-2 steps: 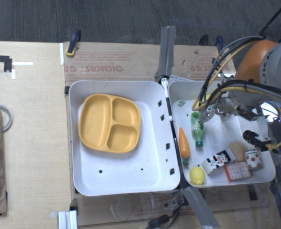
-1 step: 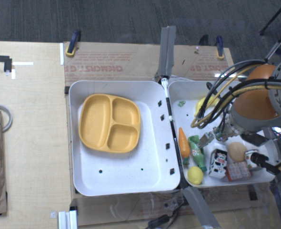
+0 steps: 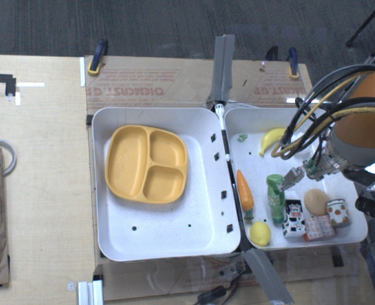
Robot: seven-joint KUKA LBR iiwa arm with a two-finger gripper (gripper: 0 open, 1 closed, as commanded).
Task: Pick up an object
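Just left of the claw (image 3: 297,175) stands a green bottle (image 3: 275,197); nothing lifted yet; finger state unclear.

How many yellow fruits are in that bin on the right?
2. A banana lies near the bin's back, partly behind the arm's cables, and a lemon sits at the front left corner, just below the carrot. The arm may hide more.
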